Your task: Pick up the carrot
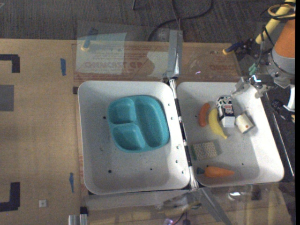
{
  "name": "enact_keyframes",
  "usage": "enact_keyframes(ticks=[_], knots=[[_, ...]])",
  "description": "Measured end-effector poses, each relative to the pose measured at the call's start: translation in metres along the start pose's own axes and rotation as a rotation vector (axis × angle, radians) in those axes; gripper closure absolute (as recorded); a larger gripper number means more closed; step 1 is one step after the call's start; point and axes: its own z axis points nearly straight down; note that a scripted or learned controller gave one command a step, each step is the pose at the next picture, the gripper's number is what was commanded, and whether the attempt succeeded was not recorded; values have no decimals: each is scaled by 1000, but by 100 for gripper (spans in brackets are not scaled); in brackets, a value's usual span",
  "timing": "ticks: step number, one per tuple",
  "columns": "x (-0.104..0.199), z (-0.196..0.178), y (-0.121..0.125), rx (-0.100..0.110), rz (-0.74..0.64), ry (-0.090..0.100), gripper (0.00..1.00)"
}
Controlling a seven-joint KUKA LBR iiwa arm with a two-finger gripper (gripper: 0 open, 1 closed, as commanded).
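Note:
The carrot (218, 172) is orange and tapered. It lies flat near the front edge of the right bin (267, 158), pointing right. My gripper (250, 85) hangs at the bin's far right corner, well away from the carrot and beyond the other items. Nothing shows in its grasp. The arm, with its orange band (287, 42), reaches in from the upper right.
In the right bin lie an orange-red oblong piece (204, 114), a yellow banana (216, 124), a small carton (226, 110), a white cylinder (244, 123) and a speckled flat square (206, 150). A teal divided plate (138, 123) sits in the left bin (93, 163).

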Motion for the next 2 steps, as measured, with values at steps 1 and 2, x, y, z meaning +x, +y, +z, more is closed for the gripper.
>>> enact_keyframes(ticks=[1,2], knots=[[32,74,-76,-8,-73,4,0],[105,100,-106,-6,-94,-1,0]])
